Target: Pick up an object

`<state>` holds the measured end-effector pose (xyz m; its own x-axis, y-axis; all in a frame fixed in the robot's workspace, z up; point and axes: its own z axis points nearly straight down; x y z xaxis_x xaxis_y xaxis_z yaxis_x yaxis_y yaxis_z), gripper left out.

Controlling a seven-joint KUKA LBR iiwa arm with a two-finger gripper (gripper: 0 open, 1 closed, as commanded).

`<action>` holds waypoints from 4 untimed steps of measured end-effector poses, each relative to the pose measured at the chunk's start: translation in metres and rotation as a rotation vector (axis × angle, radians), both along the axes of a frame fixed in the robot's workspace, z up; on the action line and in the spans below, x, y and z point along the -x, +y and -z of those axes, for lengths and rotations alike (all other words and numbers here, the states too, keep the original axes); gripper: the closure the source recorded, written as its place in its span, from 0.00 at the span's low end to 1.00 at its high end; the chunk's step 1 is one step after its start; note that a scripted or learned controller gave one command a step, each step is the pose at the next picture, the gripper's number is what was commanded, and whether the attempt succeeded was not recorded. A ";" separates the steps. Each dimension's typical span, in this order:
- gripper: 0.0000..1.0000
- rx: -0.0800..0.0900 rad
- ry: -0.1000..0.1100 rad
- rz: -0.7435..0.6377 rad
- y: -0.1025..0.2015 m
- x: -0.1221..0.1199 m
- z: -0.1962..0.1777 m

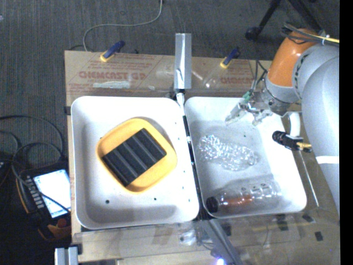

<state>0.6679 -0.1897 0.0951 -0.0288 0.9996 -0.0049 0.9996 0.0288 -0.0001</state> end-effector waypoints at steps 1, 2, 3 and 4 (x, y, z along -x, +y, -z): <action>0.00 -0.001 0.002 -0.158 -0.035 0.055 -0.043; 0.00 0.004 -0.013 -0.246 0.010 0.115 0.003; 0.00 -0.004 0.002 0.022 -0.020 0.092 -0.025; 0.00 -0.004 0.001 -0.085 0.001 0.161 -0.106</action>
